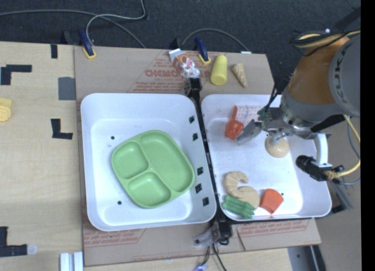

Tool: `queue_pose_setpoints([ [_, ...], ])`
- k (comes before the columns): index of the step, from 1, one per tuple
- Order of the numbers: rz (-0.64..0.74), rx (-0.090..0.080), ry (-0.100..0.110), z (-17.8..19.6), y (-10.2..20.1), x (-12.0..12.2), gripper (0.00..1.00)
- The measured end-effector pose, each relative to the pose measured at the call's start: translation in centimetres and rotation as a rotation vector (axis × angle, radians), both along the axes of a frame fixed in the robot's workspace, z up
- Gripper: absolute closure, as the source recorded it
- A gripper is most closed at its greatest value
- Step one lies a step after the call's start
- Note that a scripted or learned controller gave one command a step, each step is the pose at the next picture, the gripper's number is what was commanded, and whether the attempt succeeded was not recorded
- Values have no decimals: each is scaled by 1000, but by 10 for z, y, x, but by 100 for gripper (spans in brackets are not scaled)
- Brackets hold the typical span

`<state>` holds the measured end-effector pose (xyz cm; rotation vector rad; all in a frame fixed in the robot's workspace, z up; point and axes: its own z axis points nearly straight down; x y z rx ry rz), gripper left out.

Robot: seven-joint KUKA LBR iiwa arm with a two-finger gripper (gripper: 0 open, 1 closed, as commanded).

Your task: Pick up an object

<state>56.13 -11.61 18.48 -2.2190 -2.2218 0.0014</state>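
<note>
The grey two-finger gripper [253,130] hangs open and holding nothing beside the small red plastic scoop [234,124] near the right white bin's [293,214] far edge.

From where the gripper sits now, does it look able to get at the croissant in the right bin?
Probably yes. The croissant lies uncovered in the right bin, below the gripper in the camera view, with bare bin floor between them. The green beans touching its lower edge crowd that side.
</note>
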Motion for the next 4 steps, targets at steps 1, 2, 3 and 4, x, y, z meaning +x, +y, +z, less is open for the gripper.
queue_pose_setpoints([
  [1, 2, -1, -7, -99, 23, 66, 0],
  [2, 0, 0, 4, -100, 22, 106, 0],
  [3, 1, -2, 2, -89, 22, 107, 100],
  [4, 1, -3, 3, -90, 22, 107, 0],
])
